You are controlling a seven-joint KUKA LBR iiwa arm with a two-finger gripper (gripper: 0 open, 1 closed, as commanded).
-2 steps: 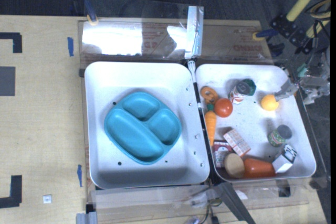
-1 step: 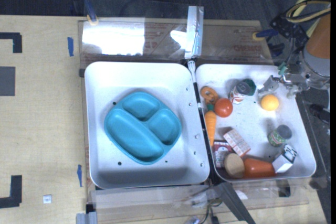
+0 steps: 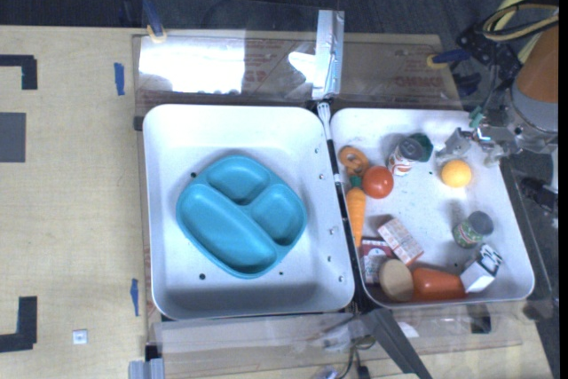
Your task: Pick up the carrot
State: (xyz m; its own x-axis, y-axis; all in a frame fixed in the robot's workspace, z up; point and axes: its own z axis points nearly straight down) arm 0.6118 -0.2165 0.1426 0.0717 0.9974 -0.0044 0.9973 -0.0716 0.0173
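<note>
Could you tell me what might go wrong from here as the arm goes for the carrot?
1. The carrot lies tight along the right bin's left wall, so a finger may strike the wall rather than slip beside it.
2. The tomato touches the carrot's top end and could be nudged or grabbed instead.
3. The gripper sits at the far side, near the yellow ball, and may knock it while crossing.
</note>
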